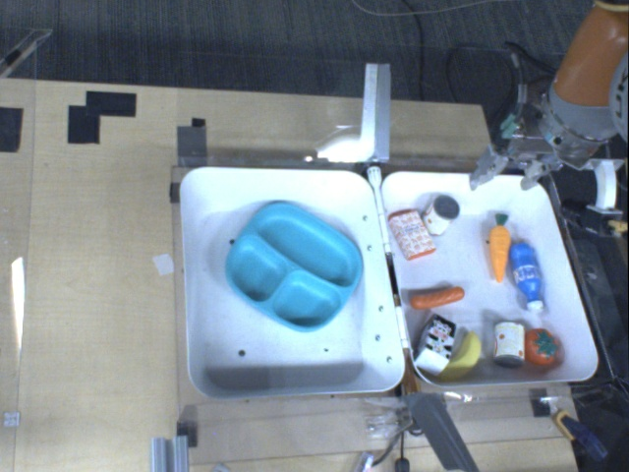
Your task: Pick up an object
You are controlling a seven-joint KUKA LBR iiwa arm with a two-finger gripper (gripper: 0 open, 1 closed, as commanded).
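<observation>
The gripper (509, 168) hangs open and empty over the right bin's (580, 293) far rim, the upright-lying carrot (500, 248) nearest, toward six o'clock.

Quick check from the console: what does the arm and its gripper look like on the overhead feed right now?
The arm comes in at the upper right: an orange band over a grey wrist section with a rounded housing. Below it sits the gripper, a compact grey metal unit with thin, pale jaws. A small teal-green spot shows on its side, and dark cables run beside the wrist. No lettering is legible at this size.
</observation>
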